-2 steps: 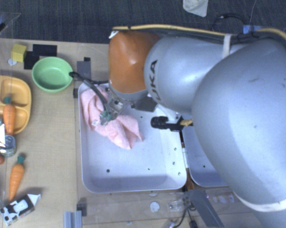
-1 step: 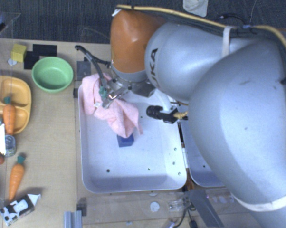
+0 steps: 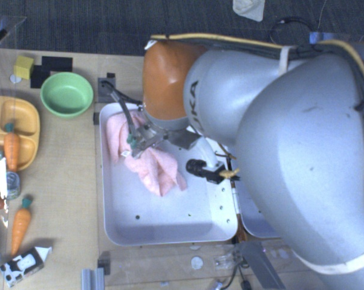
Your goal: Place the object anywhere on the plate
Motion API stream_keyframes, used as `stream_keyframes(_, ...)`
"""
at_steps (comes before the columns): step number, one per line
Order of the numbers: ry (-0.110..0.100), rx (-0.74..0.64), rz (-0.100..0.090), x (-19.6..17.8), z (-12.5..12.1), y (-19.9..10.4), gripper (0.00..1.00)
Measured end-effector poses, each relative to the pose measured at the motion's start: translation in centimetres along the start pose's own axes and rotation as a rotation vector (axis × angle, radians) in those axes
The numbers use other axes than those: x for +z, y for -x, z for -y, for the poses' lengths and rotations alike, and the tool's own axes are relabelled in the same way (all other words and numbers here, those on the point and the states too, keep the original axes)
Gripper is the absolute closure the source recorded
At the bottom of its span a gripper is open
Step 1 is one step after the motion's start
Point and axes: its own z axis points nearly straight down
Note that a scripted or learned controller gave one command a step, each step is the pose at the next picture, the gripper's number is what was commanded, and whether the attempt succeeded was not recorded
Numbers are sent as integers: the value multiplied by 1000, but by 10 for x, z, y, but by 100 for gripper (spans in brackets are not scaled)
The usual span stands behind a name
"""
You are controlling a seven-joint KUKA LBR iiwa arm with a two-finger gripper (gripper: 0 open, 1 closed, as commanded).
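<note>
Pink cloth (image 3: 147, 162) sits bunched in the left bin (image 3: 164, 225), the hand (image 3: 135, 142) right on top; can't tell its grip. I'd pinch a thick fold and lift slow.

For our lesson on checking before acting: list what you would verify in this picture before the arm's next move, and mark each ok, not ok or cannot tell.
1. Gripper is over the pink cloth: ok.
2. Cloth held between the fingers: cannot tell.
3. Cloth lies inside the left white bin: ok.
4. Yellow divided plate has spare room: ok, though a carrot lies on it.
5. Green bowl stands near the way to the plate: not ok.
</note>
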Motion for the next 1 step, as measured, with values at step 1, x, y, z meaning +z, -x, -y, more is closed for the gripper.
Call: stream_keyframes(1, 0, 242, -1, -8, 19, -14, 100)
